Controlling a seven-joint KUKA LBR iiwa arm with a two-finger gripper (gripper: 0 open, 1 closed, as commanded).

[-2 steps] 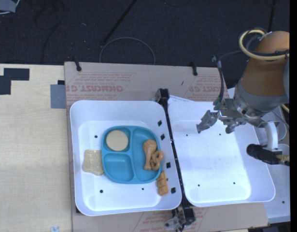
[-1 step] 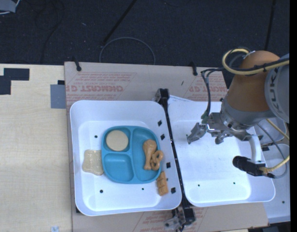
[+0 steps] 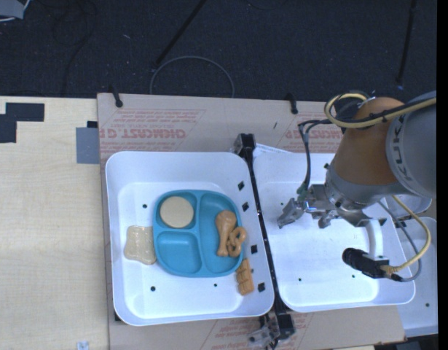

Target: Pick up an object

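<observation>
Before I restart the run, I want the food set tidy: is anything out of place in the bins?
Yes. Two pieces lie off the blue tray in the left bin: a pale piece against its left edge, a small brown piece by its lower right corner.

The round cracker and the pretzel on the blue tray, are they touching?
Apart. The camera view shows the cracker in its own compartment of the tray, with a blue ridge and bare tray between it and the pretzel.

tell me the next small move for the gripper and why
Probably shift left across the divider. The gripper hangs over the right bin, while the pickable things lie in the left bin: the blue tray with a round biscuit and a pretzel piece.
</observation>
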